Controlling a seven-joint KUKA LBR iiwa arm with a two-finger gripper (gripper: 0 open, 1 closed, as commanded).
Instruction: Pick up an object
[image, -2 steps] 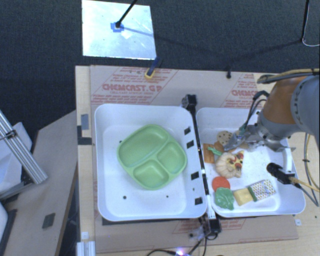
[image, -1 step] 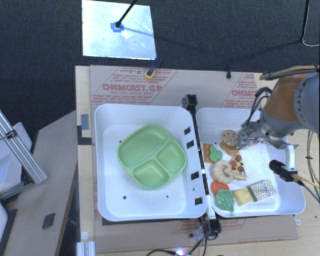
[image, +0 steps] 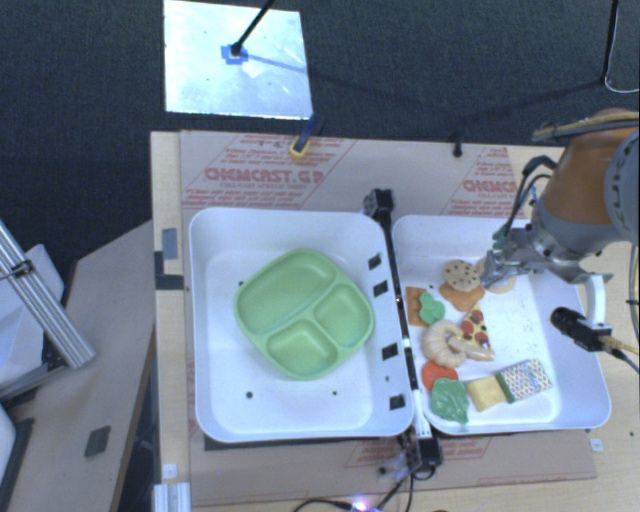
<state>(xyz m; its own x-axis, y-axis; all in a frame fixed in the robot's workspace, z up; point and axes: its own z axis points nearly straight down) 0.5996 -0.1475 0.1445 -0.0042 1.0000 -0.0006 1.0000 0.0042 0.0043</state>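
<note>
Toy food crowds the right bin (image: 575, 395): a cookie (image: 461, 274) near its far side, just beside the gripper (image: 497, 268). Whether anything is held, I cannot tell; the arm (image: 590, 190) hides part of that bin's far right corner.

Arm (image: 600, 190) cut off at right edge

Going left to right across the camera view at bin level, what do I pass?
Left bin rim → green divided plate → black divider between the bins → croissant → chocolate chip cookie → gripper → patterned block → right bin's far rim.
</note>
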